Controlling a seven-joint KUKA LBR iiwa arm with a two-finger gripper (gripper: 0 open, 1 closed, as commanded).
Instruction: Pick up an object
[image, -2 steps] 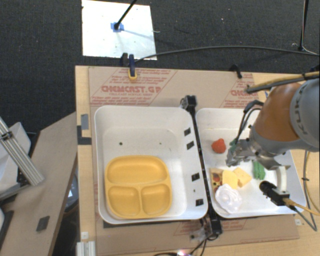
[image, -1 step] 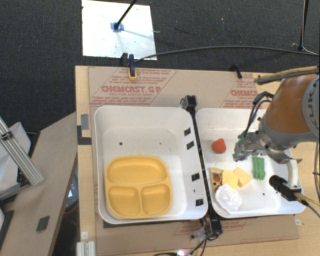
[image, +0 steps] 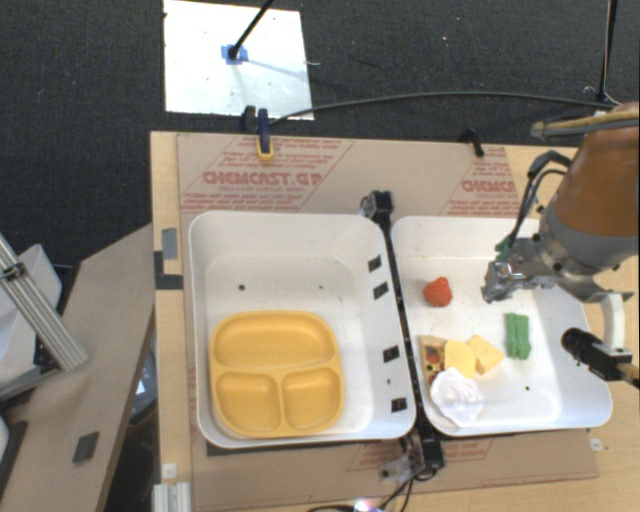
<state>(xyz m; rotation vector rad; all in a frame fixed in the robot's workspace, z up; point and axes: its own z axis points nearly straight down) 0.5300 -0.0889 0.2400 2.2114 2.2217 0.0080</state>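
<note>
Nothing picked yet by my reading: I see the gripper (image: 497, 282) hovering over the right bin (image: 580, 405), jaw state impossible to tell, with the red ball (image: 437, 292) and green block (image: 517, 335) lying loose nearby.

Two shallow white plastic bins (image: 300, 240) sit on a tan bench (image: 170, 400) lined with brown cardboard printed in red lettering (image: 262, 178). The left bin holds a yellow three-section tray (image: 277, 372). In the right bin lie a red-orange round lump (image: 437, 291), a green ridged block (image: 517, 335), two pale yellow wedges (image: 472, 355) and a crumpled white wad (image: 456, 396). The arm's orange band (image: 605, 190) tops grey metal
</note>
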